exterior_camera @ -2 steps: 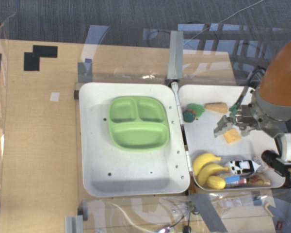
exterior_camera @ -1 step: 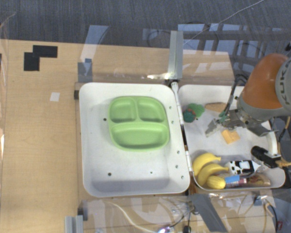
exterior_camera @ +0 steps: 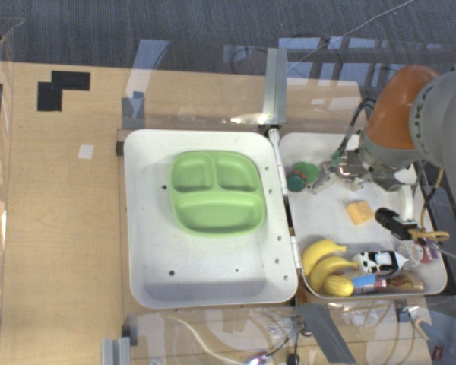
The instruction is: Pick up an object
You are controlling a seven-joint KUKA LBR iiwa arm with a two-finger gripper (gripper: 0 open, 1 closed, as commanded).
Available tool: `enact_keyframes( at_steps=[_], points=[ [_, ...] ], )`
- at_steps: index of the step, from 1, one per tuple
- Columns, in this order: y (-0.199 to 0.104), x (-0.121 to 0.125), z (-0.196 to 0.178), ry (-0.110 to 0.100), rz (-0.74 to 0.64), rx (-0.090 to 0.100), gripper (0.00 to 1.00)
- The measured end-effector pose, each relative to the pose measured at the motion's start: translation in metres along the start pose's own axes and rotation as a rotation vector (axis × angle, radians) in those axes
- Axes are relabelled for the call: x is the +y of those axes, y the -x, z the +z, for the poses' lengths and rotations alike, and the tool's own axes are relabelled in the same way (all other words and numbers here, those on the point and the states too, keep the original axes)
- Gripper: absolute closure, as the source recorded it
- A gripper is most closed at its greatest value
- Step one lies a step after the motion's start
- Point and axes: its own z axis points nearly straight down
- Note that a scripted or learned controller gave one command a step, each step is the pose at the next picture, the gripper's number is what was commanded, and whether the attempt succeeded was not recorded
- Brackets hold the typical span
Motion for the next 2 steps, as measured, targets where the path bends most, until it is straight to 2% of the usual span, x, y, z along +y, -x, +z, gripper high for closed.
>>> enact_keyframes(
  at_steps=[1, 2],
  points=[
    [-0.009, 0.053, 0.002, -0.005, -0.011, -0.001, 0.0],
    [-0.026, 0.008, 0.0, -0.002, 0.014, 0.0, 0.0]
  ],
)
